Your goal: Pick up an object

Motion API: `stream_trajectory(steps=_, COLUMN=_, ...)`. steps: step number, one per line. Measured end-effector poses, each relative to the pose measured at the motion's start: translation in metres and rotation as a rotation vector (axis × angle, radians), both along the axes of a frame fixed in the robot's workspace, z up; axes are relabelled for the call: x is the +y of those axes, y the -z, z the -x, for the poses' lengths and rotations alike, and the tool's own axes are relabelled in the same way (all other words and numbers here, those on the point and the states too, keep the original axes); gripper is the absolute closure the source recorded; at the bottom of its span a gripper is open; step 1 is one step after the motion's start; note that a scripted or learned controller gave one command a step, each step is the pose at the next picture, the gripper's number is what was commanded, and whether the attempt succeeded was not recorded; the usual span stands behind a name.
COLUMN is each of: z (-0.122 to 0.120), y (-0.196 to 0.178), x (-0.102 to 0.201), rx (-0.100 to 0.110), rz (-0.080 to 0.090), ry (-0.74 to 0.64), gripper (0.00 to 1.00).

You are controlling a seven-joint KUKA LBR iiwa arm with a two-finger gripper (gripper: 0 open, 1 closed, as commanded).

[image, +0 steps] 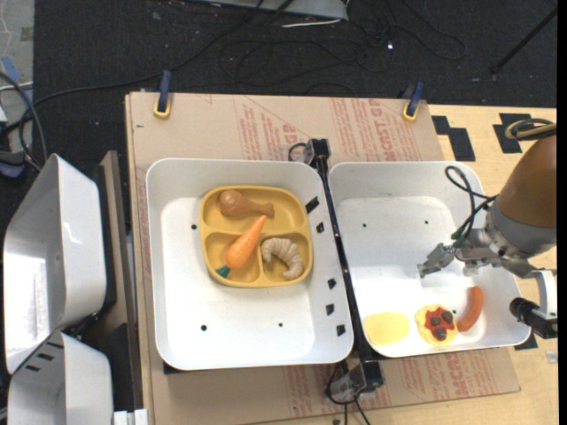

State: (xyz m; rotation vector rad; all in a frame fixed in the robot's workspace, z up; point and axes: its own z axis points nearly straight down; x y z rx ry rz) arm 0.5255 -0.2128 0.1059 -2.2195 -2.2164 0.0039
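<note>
Camera view: sausage (471,309) in right bin (390,184), near its 5 o'clock corner, long axis running 1 to 7 o'clock. Beside it at 9 o'clock: pizza slice (438,322), then yellow disc (387,328). Gripper (440,260) above bin floor, holding nothing; finger state unreadable. Open floor toward 11 o'clock.

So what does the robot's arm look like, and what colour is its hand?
The arm is rounded, with a big orange-brown band above a grey metal wrist. A black cable loops off it. Its gripper is small, grey and pointy, with dark bits behind it.
</note>
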Motion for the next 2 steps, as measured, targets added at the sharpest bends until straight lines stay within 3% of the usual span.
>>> stream_trajectory(steps=1, z=-0.002, y=-0.014, x=0.0, rx=-0.006, rz=0.002, ry=-0.001, gripper=1.0)
stream_trajectory(steps=2, z=-0.001, y=-0.076, x=-0.005, rx=-0.011, rz=0.005, ry=-0.003, gripper=1.0)
